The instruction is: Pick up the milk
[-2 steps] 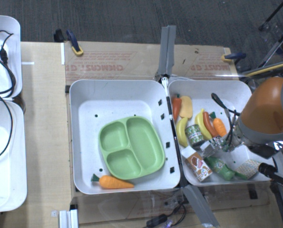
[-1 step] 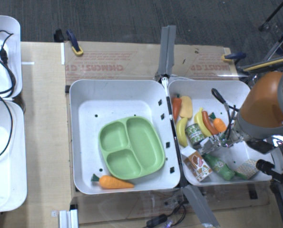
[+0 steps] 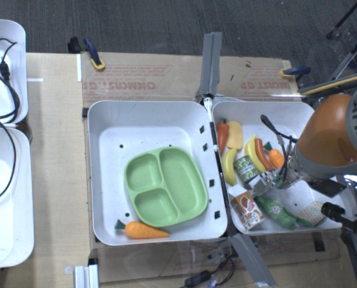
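Note:
The milk (image 3: 248, 209) is a small brown-and-white carton lying near the front left corner of the right bin (image 3: 263, 108). My gripper (image 3: 268, 182) hangs low inside that bin, just above and to the right of the carton, between a green-labelled can (image 3: 245, 169) and a green cucumber (image 3: 278, 213). The arm's orange band (image 3: 331, 134) covers the bin's right side. Nothing can be seen held in the gripper.
The right bin also holds a yellow banana (image 3: 229, 167), an orange-red pepper (image 3: 223, 135), a hot dog (image 3: 262, 153) and a waffle-like piece (image 3: 313, 209). In the left bin (image 3: 106, 161) lie a green divided plate (image 3: 166, 186) and a carrot (image 3: 143, 231).

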You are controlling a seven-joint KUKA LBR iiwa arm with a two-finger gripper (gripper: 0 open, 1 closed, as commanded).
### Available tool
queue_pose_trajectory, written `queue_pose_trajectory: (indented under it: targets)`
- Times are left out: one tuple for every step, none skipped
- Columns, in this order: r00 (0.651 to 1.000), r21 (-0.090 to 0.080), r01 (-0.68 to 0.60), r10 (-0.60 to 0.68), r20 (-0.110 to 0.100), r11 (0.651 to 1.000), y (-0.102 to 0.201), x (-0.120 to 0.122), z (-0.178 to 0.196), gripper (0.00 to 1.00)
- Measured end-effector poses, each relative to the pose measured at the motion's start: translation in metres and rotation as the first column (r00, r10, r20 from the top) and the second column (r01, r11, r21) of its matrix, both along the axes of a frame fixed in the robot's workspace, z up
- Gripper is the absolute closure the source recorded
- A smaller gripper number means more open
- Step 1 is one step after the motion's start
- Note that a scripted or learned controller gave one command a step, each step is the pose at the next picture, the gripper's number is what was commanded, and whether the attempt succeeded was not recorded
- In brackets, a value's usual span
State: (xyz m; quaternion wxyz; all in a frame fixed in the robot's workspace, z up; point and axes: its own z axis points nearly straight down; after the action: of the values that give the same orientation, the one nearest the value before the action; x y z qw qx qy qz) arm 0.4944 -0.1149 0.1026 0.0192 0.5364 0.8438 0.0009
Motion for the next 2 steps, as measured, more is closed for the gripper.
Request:
queue_pose_trajectory:
  targets:
    - [1.000,-0.002,0.003,-0.003,0.007,1.000,-0.002,0.002,0.012,1.00]
    - [0.940,0.016,0.339,-0.339,-0.037,0.940,0.027,0.026,0.088,1.00]
